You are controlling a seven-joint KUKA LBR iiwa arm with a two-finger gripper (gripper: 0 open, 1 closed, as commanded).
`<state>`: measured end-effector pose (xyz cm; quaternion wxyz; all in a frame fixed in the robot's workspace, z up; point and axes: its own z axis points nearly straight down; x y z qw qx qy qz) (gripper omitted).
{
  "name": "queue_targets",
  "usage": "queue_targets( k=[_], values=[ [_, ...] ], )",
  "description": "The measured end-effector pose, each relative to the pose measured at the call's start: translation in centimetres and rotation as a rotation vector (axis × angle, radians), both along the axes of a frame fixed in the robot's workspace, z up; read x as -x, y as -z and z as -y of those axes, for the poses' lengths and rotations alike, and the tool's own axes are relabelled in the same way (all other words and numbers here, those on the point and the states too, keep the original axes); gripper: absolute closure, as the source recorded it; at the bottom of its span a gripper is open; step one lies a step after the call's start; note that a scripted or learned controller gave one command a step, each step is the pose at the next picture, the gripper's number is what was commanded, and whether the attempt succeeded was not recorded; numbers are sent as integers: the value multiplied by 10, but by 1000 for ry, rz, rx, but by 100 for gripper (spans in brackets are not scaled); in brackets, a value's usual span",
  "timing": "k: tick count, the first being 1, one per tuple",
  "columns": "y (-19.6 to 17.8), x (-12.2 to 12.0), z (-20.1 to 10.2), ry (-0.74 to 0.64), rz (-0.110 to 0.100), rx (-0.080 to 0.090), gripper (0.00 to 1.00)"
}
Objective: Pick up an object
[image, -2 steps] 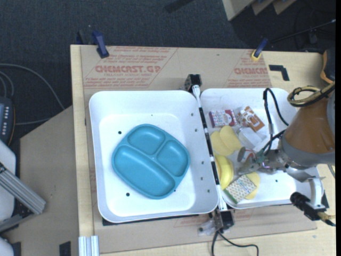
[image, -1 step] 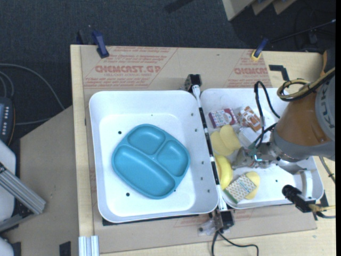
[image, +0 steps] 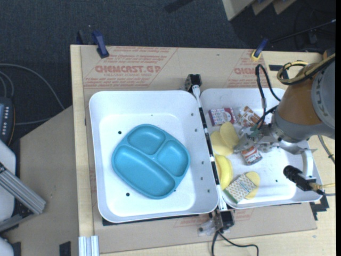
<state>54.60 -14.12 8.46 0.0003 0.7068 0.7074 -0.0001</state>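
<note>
The gripper (image: pixel 254 138) is low inside the right bin (image: pixel 277 192), and I cannot tell how it stands, because the metal parts blur together with the packets there. Just below the gripper lies a small red and white packet (image: pixel 250 154), touching or almost touching it. Left of this packet there is a pale yellow rounded piece (image: pixel 226 136), and under that piece a yellow banana (image: pixel 224 170) lies along the bin's left wall. Below the packet a sponge-like block (image: pixel 240 188) with green edge rests on another yellow piece (image: pixel 253 179). Above it, a red and white wrapper (image: pixel 221 115). The left bin (image: pixel 101 143) holds a blue divided plate (image: pixel 150 160).
</note>
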Motion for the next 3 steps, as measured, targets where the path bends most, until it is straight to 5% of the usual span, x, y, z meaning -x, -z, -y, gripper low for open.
queue_targets(
  k=[1,2,3],
  values=[
    [0,0,-28,-1,-2,-1,0],
    [-10,-1,-28,-2,1,-1,100],
    [-100,13,-96,0,0,-1,100]
  ],
)
